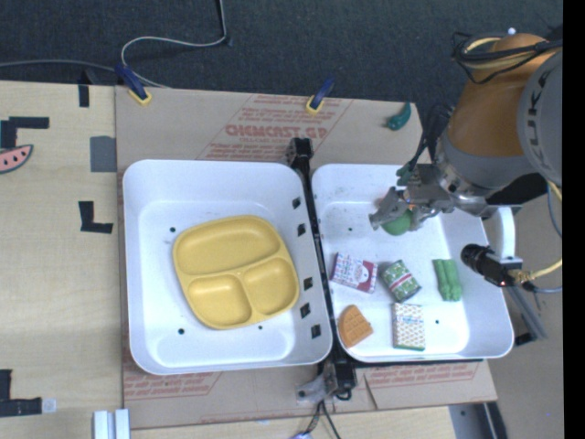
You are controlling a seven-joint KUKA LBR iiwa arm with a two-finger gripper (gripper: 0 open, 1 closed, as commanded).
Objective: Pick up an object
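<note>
Tool (395, 214) hovers in the right bin (475, 337), upper centre of frame, over a small green object (398, 226); we cannot tell its opening. We judge that object light and rounded, best pinched across its middle.

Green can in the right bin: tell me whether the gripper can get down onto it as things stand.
Probably yes. The green can lies uncovered, apart from the pink carton and the green block, and the gripper sits just above it in the view.

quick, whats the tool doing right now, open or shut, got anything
tool: over the right bin, low by a small green object; open, shut or holding cannot be told from this view.
</note>
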